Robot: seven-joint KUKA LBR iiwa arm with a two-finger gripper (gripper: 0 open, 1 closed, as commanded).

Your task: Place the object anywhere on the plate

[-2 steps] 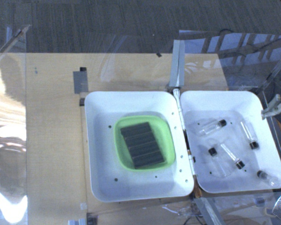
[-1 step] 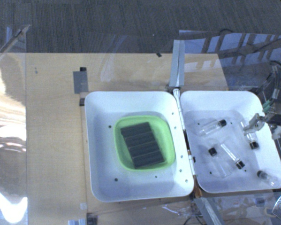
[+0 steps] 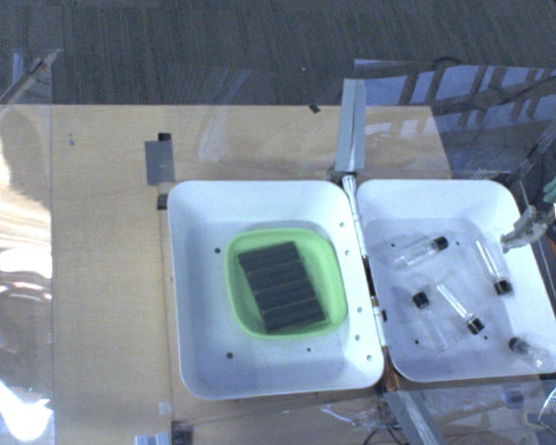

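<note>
Vials lie scattered in the right bin point(image 3: 530, 250), clear tubes with black caps. The arm's end point(image 3: 536, 224) enters at that bin's 3 o'clock rim, and whether the jaws are open or closed I cannot tell.

The nearest vial point(image 3: 493, 269) lies toward 7 o'clock from the arm's end, its long axis running from 11 to 5 o'clock, cap at the lower end. A second vial point(image 3: 421, 250) rests farther off toward 9 o'clock, lying nearly across the bin. A third vial point(image 3: 459, 311) and a loose black cap point(image 3: 419, 300) sit near the bin's middle, and one more vial point(image 3: 524, 349) lies at 5 o'clock.

The green plate point(image 3: 236, 266) sits in the left bin point(image 3: 192, 268), well apart toward 9 o'clock, bearing a dark ribbed block point(image 3: 281, 286). The double rim between the bins point(image 3: 363, 268) stands across that path and would need clearing.
</note>
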